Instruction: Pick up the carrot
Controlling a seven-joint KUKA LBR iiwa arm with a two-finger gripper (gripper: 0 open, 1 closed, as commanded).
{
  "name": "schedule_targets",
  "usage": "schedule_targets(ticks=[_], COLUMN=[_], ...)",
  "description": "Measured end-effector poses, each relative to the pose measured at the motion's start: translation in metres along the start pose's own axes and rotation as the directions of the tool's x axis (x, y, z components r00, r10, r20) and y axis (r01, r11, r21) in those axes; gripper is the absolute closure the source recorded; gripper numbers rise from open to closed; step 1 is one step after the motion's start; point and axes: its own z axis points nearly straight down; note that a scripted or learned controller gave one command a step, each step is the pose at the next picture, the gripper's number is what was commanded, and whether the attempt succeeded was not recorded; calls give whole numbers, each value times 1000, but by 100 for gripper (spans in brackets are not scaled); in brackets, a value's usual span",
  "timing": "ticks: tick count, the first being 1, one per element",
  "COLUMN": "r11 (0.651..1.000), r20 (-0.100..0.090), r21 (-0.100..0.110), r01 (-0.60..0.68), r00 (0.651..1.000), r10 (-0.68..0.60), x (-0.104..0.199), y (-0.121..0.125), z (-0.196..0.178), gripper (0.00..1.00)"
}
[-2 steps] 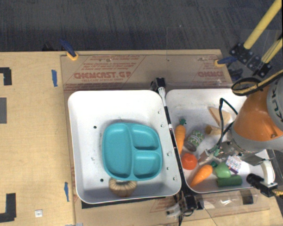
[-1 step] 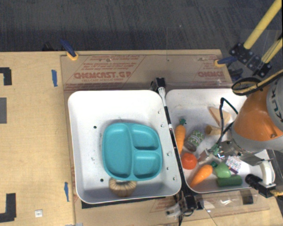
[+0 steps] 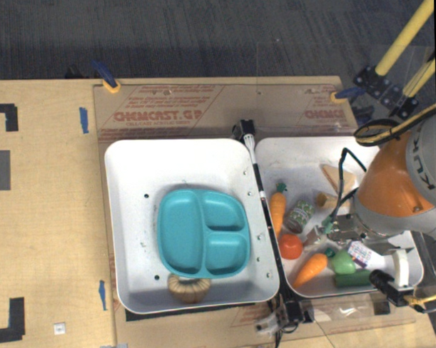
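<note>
We see 2 carrots [image 3: 310, 268] in the right bin [image 3: 303, 152], one near, one far [image 3: 277, 212]. Our gripper [image 3: 333, 231] hangs just right of them. We cannot tell how its fingers stand. No carrot is lifted yet, so grabbing is left.

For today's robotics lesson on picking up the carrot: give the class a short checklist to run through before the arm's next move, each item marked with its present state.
1. Carrot in view, right bin, by the left wall: ok.
2. Target unambiguous: not ok; a second orange carrot-like piece lies near the front.
3. Gripper over the carrot: not ok; it sits to its right.
4. Carrot clear of neighbours: not ok; can and tomato close by.
5. Finger state: cannot tell.
</note>
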Motion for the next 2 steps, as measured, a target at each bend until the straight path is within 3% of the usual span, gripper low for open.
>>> schedule_targets(ticks=[1, 2], r11=[957, 992], r20=[9, 0], r21=[-10, -2], r01=[288, 124], r00=[958, 992], r10=[-288, -124], x=[-5, -4], y=[4, 1], z=[-1, 0], gripper=[0, 0])
